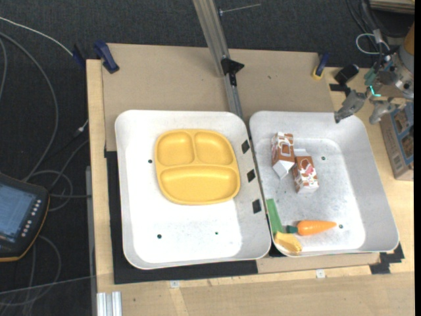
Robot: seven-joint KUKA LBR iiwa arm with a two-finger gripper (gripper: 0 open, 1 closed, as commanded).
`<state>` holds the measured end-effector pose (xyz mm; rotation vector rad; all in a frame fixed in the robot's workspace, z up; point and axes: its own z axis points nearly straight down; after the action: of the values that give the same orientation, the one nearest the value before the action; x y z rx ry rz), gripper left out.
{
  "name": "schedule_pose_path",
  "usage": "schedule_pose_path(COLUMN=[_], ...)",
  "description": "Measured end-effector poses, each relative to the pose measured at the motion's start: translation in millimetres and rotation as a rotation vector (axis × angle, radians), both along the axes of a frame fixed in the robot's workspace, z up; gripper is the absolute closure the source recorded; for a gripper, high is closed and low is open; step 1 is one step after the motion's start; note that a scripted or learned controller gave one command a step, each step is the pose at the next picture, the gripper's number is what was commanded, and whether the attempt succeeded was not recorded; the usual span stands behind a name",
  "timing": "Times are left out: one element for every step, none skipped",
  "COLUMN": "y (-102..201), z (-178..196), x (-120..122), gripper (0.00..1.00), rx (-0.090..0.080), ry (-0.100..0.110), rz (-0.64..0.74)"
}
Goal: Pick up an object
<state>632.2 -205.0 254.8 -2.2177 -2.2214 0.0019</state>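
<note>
While the hand (361,108) hangs at the far right corner of the right bin (368,176), its two dark fingers splay apart w/ nothing between them; one fingertip (342,114) sits over the bin's rim, the other (376,112) just right of it. The hand is grey metal w/ a small teal light at its base.

Objects lie well apart from the hand, all nearer the camera and to its left. Closest are two small cartons (294,164), boxy, brown and white print w/ red patches, touching each other, one tilted on its side; they sit toward the bin's middle, down-left of the hand. Farther still, near the bin's front edge, lies an orange carrot (317,227), smooth plastic, tapered, green stub at its left end. Just left of that is a green flat strip (272,214) against the bin's left wall, and a yellow rounded piece (288,243) at the front-left corner.

The left bin (131,196), white, shallow, rounded corners, w/ specks on its floor, holds a yellow plate (196,166), matte plastic, rounded-rect, three compartments, far left of the hand. Both bins rest on a tan wooden desk (164,78).
</note>
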Motion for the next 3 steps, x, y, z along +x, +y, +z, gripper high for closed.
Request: schedule_pose_path(y=[0, -1, 9], z=[0, -42, -91], x=[0, 1, 1], gripper=[0.00, 0.00, 0.00], rx=[-0.001, 0.000, 0.001], ry=[0.001, 0.003, 0.004], rz=[0.000, -0.001, 0.000])
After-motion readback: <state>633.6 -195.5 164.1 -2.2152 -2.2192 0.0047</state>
